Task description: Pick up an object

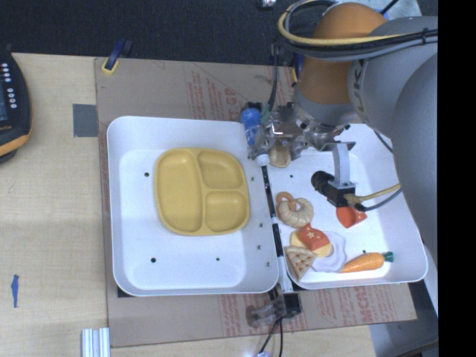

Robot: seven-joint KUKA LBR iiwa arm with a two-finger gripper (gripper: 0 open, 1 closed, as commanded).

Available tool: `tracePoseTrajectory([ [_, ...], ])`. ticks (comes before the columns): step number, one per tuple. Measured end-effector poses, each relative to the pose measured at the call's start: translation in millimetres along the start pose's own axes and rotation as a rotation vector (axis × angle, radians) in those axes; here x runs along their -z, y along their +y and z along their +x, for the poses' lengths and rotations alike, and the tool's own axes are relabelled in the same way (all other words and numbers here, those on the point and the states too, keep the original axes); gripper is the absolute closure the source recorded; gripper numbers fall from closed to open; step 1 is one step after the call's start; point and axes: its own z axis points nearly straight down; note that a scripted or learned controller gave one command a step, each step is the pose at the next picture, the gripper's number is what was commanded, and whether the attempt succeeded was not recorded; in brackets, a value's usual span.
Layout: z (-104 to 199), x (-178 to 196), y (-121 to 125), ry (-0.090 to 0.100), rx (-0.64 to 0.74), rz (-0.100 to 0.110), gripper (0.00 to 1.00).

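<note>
The worktop (52, 222) was pale wood-grain, with a brown cardboard sheet (186, 88) laid over it under both bins; beyond its far edge lay dark flooring. A black-and-orange handheld unit (11, 99) sat at the left edge, cut off by the frame, and a grey tape patch (84, 120) lay between it and the bins.

The left bin (134, 266) held a yellow three-compartment tray (201, 190), lying flat near its middle. The right bin (405, 266) held toy food: a pretzel (294, 208), a red-and-yellow piece (312, 240), a waffle-patterned wedge (299, 261) touching it, a carrot (366, 262) along the near wall, and a small red item (349, 216) — type unclear.

The arm (349, 58) entered from the right and covered the far part of the right bin. A blue object (252, 122) at the bins' far junction was partly hidden and could not be identified.

The jaws (279, 153) were down at the far-left corner of the right bin, against a small tan object (280, 156) — mostly hidden. Opening width could not be told, nor whether anything was gripped.
</note>
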Motion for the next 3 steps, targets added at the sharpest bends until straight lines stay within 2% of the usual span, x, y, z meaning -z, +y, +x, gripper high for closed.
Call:
tracePoseTrajectory([
  [1,-26.1,3.4,-4.3,-0.003,-0.008,0.005,1.0],
  [2,14.9,-19.4,-53.1,-0.001,-0.001,0.012,1.0],
  [3,-15.0,-7.6,-42.4,-0.003,-0.009,0.003,1.0],
])
